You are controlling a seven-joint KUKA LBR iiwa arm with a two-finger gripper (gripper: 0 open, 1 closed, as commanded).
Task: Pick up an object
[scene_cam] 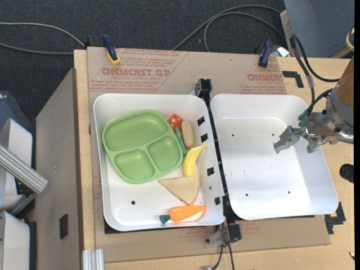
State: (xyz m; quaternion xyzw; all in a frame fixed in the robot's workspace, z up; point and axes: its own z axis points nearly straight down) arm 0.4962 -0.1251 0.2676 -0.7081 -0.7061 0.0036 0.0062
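Observation:
The left bin (107, 167) holds toy food. A green divided plate (140, 145) lies at its left. Beside the plate are a small red piece (175, 120), a brown sausage (187, 133) and a yellow banana (193, 159). A tan wedge (183, 187) and an orange carrot (185, 212) lie near the front edge. My gripper (297, 144) hangs over the right side of the right bin (264, 196), far from all the food. Its fingers (284, 140) are spread open with nothing between them.
A black divider (214, 151) runs between the two bins. Clamps (112, 54) hold the cardboard sheet at the back corners, and cables lie on the dark floor behind. The arm enters from the right edge.

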